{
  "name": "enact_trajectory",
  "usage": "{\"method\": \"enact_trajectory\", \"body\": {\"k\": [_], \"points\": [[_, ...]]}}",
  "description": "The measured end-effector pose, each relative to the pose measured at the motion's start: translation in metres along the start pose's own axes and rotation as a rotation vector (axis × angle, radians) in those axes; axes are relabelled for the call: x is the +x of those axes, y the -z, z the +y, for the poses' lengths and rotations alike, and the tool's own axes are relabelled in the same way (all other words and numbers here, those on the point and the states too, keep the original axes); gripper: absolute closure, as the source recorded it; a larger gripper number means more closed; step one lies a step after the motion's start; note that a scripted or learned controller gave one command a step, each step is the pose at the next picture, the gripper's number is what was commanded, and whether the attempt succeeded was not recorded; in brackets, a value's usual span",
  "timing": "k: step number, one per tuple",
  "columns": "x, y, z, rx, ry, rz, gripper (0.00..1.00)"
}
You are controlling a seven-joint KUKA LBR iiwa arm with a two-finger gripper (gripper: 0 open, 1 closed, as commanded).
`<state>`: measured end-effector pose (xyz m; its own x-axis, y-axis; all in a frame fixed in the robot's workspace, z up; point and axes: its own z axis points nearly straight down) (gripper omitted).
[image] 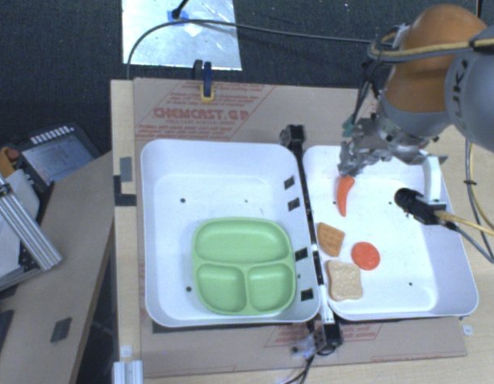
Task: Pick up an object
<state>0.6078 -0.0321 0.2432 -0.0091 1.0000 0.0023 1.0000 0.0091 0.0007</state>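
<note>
Four items in right bin (455, 282) | carrot (343, 194) near its far-left corner | gripper (352, 160) at carrot's top end, finger state cannot tell | step: grasp attempt | next: confirm grip, lift straight.

The bench (122, 214) carries a brown board (202, 106) printed with red lettering. Two white bins lie side by side on it: the left bin (162, 174) toward the bench's left edge, the right bin (455, 282) toward its right edge, their inner walls touching along a black strip (305, 214). A yellow clamp (206, 82) sits at the board's far edge.
</note>
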Motion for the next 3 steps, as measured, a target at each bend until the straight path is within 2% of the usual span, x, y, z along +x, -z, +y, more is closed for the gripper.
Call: {"method": "enact_trajectory", "body": {"k": [2, 3], "points": [[0.086, -0.018, -0.055, 0.002, 0.0, 0.0, 1.0], [0.142, -0.028, -0.072, 0.001, 0.001, 0.0, 1.0]]}}
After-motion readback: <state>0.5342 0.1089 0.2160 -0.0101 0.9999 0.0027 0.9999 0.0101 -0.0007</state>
